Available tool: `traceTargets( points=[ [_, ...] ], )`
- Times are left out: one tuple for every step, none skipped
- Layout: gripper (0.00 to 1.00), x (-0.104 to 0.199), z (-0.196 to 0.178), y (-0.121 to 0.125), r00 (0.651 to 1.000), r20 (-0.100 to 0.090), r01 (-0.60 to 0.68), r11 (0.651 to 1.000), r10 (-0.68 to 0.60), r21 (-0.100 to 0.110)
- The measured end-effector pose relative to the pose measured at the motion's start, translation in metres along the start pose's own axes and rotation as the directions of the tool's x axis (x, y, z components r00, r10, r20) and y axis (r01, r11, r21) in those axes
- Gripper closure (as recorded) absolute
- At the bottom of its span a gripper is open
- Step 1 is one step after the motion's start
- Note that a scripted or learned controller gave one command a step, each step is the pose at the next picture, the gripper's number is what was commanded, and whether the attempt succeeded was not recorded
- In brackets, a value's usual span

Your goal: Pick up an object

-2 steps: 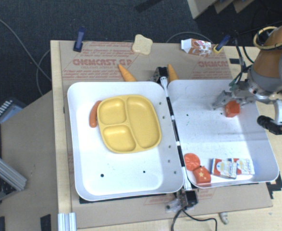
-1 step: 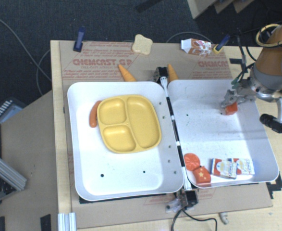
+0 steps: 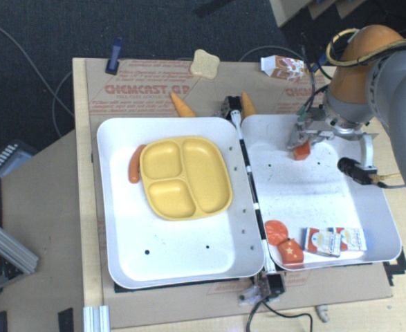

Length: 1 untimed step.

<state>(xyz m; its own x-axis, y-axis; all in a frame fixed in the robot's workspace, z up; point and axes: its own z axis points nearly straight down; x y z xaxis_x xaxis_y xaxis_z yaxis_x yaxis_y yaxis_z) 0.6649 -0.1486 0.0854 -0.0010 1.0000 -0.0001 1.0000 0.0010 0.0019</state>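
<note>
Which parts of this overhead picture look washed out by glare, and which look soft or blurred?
Camera view: the white bins glare bright, nearly washed out; the yellow tray casts little shadow; the gripper over a small red object looks soft; the dark floor loses detail.

The arm [image 3: 389, 61] runs off the picture's right edge, and its wrist covers the upper part of the gripper [image 3: 303, 138], so the fingers' spread cannot be judged. A hot dog [image 3: 134, 164] by the left bin's [image 3: 120, 213] left wall is partly hidden under the yellow plate [image 3: 186, 177]. The print on the small carton [image 3: 335, 241] near the right bin's [image 3: 375, 220] front edge is too small to read.
</note>
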Motion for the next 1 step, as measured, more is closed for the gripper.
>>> traceTargets(
  points=[
    [1.0, 0.0549, -0.061, 0.0033, 1.0, -0.001, 0.002, 1.0, -0.002, -0.003]
  ],
)
